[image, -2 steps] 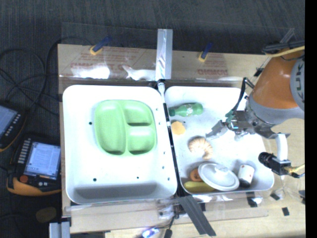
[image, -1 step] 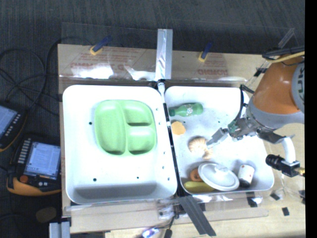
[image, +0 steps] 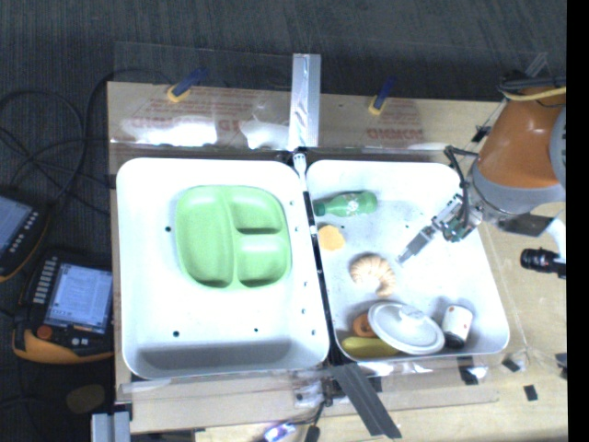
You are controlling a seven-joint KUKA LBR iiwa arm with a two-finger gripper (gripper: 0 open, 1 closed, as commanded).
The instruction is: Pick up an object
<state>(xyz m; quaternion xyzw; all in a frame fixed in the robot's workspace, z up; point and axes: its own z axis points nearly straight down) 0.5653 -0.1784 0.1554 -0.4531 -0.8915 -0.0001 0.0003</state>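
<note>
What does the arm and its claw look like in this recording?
The arm shows as a rounded grey body with a broad orange band above the wrist. From it a slim, dark metallic claw tapers into thin fingers over the right bin. A thin dark cable loops near the arm's upper side. No markings are legible on it.

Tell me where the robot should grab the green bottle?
Probably around its middle, coming straight down from above. The bottle lies on its side near the right bin's far wall, its length running left to right, so fingers closing across its narrow width should fit. The gripper hangs off to its right.
</note>
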